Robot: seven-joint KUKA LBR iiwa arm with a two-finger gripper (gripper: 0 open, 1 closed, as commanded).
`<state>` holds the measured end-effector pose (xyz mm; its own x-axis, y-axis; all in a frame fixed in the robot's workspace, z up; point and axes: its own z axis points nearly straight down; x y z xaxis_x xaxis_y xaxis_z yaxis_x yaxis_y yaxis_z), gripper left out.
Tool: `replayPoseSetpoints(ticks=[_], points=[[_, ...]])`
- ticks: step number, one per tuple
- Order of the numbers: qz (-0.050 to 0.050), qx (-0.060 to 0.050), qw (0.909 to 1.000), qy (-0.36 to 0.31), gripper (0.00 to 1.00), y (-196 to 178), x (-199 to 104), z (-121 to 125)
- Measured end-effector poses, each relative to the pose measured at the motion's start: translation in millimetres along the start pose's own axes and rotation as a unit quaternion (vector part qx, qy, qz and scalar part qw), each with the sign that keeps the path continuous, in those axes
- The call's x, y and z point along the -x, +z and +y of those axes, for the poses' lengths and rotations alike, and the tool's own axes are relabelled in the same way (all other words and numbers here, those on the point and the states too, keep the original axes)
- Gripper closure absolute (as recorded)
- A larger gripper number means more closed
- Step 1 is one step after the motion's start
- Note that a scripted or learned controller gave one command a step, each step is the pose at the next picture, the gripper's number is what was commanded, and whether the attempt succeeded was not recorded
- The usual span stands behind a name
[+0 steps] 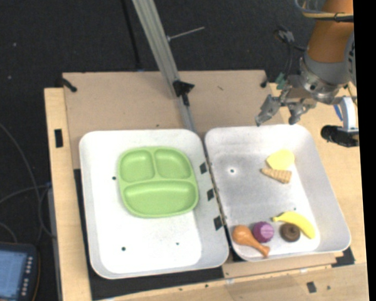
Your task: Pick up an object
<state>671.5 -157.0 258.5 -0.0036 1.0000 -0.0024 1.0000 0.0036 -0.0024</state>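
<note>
My gripper (278, 115) hangs above the far edge of the right bin (240, 194), its two fingers spread open with nothing between them. Below it in that bin lies a yellow ice-cream cone toy (278, 165). Along the bin's near edge sit an orange drumstick-shaped toy (248, 238), a purple round piece (262, 231), a brown doughnut (290, 232) and a yellow banana (297, 223). All of them lie well apart from the gripper.
The left bin (105, 245) holds a green divided plate (157, 181). A slanted metal pole (161, 54) rises behind the bins. A screen (12, 275) sits at the lower left, off the bench.
</note>
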Motion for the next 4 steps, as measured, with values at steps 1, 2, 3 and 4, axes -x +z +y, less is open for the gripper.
replayPoseSetpoints(ticks=[1, 2, 3, 4], points=[[0.000, 0.000, 1.0000, 0.002, 0.00, 46.6, 8.8, 3.0], [0.000, -0.001, 1.0000, 0.002, 0.00, 100.3, 18.3, -3.7], [-0.001, 0.003, 1.0000, 0.002, 1.00, 84.6, 19.6, -1.8], [0.000, 0.005, 1.0000, 0.002, 1.00, 18.8, 23.7, 0.2]])
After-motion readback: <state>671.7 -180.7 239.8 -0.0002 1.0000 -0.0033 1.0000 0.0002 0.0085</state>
